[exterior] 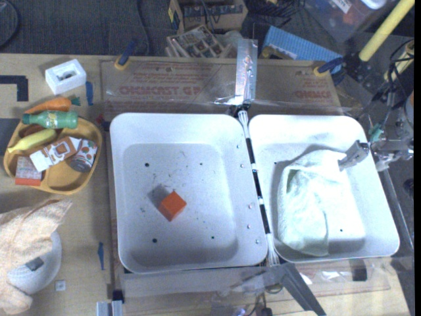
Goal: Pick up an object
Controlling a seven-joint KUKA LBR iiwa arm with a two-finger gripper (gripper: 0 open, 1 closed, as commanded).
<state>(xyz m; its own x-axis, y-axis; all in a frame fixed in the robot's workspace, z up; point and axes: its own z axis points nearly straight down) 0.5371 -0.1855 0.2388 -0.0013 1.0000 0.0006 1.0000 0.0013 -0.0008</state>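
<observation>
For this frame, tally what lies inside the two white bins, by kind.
Orange block: 1, in the left bin
Pale crumpled cloth: 1, in the right bin
Total: 2

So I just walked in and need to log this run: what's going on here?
The gripper sits at the right edge of the right white bin, close to a crumpled pale cloth. A small orange block lies untouched in the left white bin. Nothing appears to be picked up yet.
</observation>
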